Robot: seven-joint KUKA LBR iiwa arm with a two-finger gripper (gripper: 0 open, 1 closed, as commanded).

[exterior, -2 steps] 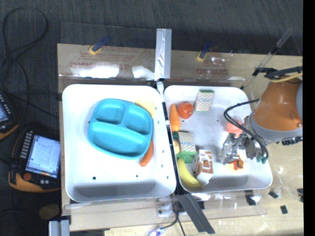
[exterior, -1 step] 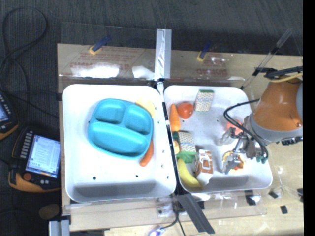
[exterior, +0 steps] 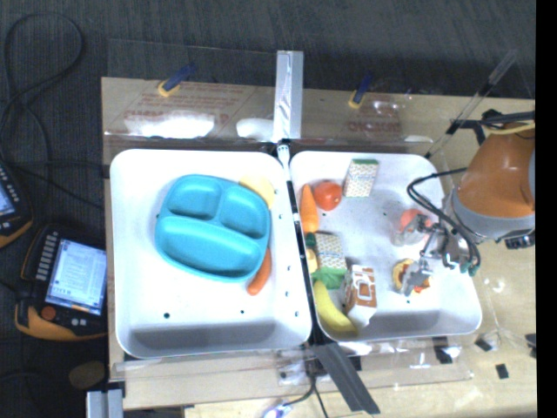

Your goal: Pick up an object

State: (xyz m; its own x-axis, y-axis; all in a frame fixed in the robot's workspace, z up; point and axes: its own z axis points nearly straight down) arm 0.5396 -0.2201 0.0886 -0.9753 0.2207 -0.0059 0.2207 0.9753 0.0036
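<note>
My gripper [exterior: 420, 273] hangs low over the right side of the right bin [exterior: 452, 316], under the arm's orange band [exterior: 500, 179]. A small yellow-orange object [exterior: 401, 274] lies right beside its tip, touching or nearly so. A small red-orange object [exterior: 408, 221] lies a little farther back. Toward the bin's left side are a red tomato [exterior: 328, 194], an orange carrot [exterior: 308, 209], a speckled box [exterior: 360, 178], a patterned block [exterior: 331, 251], a green piece [exterior: 328, 277], a banana [exterior: 329, 310] and a small brown-and-white carton [exterior: 360, 288].
The left bin [exterior: 139, 316] holds a blue divided plate [exterior: 214, 225], a yellow item [exterior: 258, 187] behind it and an orange carrot [exterior: 260, 273] at its right edge. A divider wall [exterior: 296, 259] separates the bins. Cables [exterior: 435, 190] loop beside the wrist.
</note>
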